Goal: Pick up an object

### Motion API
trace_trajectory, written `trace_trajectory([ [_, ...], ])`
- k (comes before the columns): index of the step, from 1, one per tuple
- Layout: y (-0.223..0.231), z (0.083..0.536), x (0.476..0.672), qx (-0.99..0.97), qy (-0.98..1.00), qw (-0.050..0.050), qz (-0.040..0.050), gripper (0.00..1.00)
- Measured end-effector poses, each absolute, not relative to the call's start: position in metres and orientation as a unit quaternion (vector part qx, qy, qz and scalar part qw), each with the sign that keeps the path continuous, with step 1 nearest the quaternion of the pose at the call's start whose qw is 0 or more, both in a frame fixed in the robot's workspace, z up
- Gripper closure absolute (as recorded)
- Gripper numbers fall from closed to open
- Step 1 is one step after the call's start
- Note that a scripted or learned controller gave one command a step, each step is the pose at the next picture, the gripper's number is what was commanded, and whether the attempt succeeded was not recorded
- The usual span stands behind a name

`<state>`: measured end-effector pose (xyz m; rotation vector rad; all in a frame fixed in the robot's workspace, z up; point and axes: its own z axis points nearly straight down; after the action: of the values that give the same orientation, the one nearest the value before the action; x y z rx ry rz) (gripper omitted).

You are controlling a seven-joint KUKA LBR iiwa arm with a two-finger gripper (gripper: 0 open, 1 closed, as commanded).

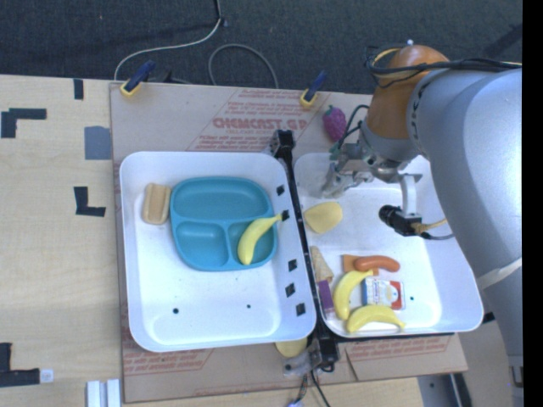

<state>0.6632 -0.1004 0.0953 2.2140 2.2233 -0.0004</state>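
Note:
My gripper hangs low over the far left part of the right bin, just above and behind a pale yellow rounded object. Nothing shows held in it. Nearer the front of that bin lie a red sausage, two yellow bananas, a small white carton, a tan wedge and a thin purple item. The grey arm with its orange band covers the bin's far right corner.
The left bin holds a teal divided plate with a banana on it and a tan bread slice beside it. A purple fruit lies on the board behind the right bin. A black divider separates the bins.

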Motion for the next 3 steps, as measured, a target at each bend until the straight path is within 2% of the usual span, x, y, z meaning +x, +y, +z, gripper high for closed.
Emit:
trace_trajectory([
  [1,-0.077,0.190,0.638,0.706,0.708,0.001,0.0020,1.00],
  [2,-0.033,0.193,0.566,0.706,0.708,-0.002,-0.0011,1.00],
  [3,-0.068,0.207,0.548,0.707,0.707,-0.001,-0.0007,1.00],
])
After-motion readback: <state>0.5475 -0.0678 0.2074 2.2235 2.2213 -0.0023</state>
